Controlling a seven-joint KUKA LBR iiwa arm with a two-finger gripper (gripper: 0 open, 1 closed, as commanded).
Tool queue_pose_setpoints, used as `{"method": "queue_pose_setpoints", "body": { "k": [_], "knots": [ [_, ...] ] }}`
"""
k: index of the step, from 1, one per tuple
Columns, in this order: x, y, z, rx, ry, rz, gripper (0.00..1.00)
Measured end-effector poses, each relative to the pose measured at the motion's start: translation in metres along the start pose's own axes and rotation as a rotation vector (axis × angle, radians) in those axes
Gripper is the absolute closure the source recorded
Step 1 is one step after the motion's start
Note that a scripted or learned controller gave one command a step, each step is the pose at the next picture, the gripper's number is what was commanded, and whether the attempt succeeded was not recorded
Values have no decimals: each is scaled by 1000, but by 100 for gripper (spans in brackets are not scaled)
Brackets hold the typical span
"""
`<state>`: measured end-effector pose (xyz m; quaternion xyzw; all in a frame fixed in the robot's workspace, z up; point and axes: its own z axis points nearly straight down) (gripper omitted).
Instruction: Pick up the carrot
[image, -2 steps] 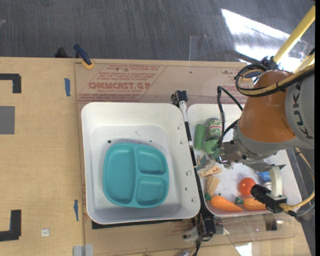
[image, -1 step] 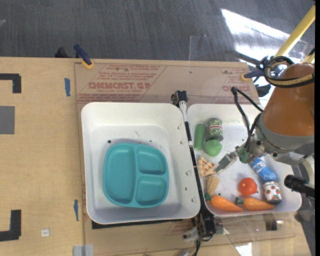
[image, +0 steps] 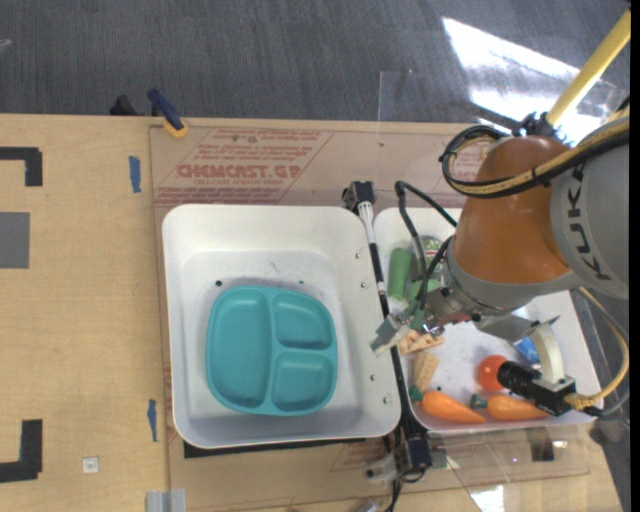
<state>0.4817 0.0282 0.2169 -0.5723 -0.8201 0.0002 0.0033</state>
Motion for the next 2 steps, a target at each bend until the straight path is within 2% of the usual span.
{"method": "queue_pose_setpoints", "body": {
  "k": [1, 2],
  "knots": [
    [-9, -4, -14, -5, -7, -585, 0],
    [-96, -36, -46, -8, -15, -487, 0]
  ]
}}
